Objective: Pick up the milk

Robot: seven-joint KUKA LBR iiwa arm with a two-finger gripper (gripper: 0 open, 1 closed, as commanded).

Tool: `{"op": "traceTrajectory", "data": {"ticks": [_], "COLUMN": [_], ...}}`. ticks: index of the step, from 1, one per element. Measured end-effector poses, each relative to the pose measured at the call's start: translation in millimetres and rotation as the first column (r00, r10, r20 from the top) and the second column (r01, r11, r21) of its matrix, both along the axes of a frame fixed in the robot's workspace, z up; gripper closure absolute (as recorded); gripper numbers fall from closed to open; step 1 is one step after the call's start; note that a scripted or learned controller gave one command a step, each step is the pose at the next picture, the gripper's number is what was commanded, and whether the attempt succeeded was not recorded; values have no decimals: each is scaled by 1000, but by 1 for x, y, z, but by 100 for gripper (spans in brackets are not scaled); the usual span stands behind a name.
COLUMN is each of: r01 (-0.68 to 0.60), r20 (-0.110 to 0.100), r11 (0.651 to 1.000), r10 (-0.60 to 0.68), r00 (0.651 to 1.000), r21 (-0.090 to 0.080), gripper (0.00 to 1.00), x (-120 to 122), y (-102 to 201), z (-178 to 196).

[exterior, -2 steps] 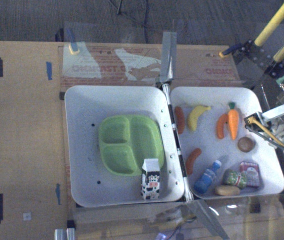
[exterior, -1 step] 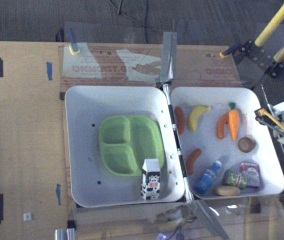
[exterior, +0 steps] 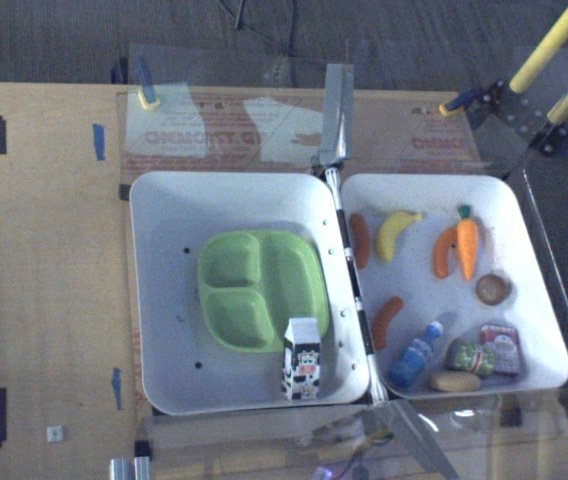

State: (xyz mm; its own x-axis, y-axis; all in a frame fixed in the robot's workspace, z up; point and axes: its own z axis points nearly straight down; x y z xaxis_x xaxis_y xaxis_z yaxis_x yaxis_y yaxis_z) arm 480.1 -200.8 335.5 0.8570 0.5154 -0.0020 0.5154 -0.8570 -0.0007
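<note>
The milk [exterior: 302, 359] — a small carton with a black-and-white cow print and a white gabled top — stands upright in the left bin [exterior: 159, 268], near its front-right corner. It sits just beside the green divided plate [exterior: 261, 289], at that plate's near right edge; whether the two touch is hard to tell.

The end effector cannot be made out, so its state cannot be told, nor can the carton's place relative to it.

In the right bin [exterior: 534, 268] lie a banana [exterior: 397, 233], a carrot [exterior: 466, 245], two reddish sausage-like pieces [exterior: 361, 240], a blue bottle [exterior: 416, 355], a brown round item [exterior: 492, 288], a potato-like lump [exterior: 455, 380] and a red-and-white packet [exterior: 501, 349]. A greenish object between bottle and packet is too blurred to name.

Clear panels along the back and front of the desk [exterior: 44, 268] carry glare — the printing behind them is unreadable.
</note>
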Motion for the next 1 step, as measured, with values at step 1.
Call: {"op": "traceTrajectory", "data": {"ticks": [1], "r01": [54], "r20": [1], "r11": [999], "r10": [-54], "r00": [999], "r21": [0], "gripper": [100], "x": [1], "y": [-20], "z": [7]}}
